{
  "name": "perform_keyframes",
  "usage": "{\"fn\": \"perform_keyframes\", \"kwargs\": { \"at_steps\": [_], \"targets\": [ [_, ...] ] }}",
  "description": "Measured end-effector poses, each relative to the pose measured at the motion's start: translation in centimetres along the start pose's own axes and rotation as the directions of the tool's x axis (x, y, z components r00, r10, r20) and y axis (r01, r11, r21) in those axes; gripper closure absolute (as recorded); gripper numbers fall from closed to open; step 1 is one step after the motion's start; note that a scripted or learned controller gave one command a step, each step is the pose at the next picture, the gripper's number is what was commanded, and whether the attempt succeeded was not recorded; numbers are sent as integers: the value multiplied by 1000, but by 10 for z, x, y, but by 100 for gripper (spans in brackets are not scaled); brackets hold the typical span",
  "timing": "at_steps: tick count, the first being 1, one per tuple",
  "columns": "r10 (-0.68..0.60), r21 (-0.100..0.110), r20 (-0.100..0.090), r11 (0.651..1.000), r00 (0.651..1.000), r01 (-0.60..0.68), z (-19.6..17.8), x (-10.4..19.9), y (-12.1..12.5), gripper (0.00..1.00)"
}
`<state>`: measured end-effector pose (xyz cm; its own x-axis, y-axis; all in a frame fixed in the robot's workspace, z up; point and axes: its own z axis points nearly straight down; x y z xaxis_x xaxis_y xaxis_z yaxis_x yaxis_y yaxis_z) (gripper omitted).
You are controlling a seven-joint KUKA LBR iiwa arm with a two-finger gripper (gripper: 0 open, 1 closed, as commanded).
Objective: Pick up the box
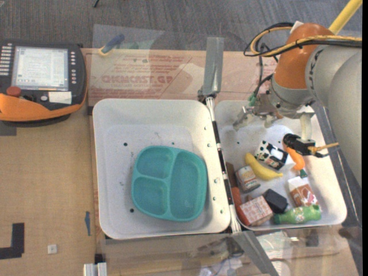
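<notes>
While the arm reaches in from the right, its gripper (257,112) hangs over the far end of the right bin (339,203), fingers spread and grasping nothing. Near the bin's front lies the red box (255,210), beside a black block (276,200) and green bottle (296,215). A teal divided plate (169,183) sits in the left bin (109,119).

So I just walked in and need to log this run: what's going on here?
The arm's gripper hangs over the back of the right bin, holding nothing. The red box lies untouched near the bin's front, among a banana, a green bottle and other items. A teal divided plate sits in the left bin.
</notes>
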<state>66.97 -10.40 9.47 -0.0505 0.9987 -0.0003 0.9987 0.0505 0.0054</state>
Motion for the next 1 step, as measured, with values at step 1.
{"fn": "perform_keyframes", "kwargs": {
  "at_steps": [1],
  "targets": [
    [40, 3, 0, 999, 999, -40, 10, 6, -14, 0]
  ]
}}
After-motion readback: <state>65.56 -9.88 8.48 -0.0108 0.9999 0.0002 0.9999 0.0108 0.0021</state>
